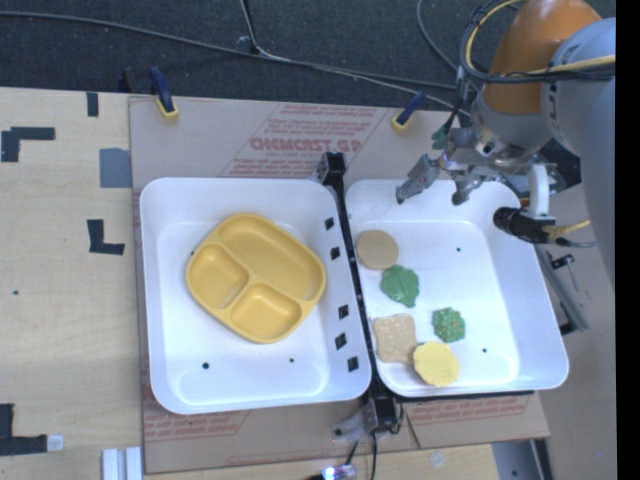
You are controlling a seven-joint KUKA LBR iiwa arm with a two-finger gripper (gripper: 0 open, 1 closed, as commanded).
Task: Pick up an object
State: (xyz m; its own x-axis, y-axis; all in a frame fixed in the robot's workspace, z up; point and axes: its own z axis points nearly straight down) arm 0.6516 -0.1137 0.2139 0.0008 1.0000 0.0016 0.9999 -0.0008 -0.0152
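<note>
Bench bins [160, 298]; hand [437, 190] open above cookie [377, 249].

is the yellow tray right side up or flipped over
Right side up. The yellow tray lies in the left bin with its three hollow compartments facing up, their raised rims and dividers in plain view.

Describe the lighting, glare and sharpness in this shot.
Camera view: even overhead light; soft shadows inside the left bin beside the yellow tray; the right bin is bright, nearly washed out; the food pieces stay fairly sharp; the end effector and the arm look softer, slightly blurred.
</note>
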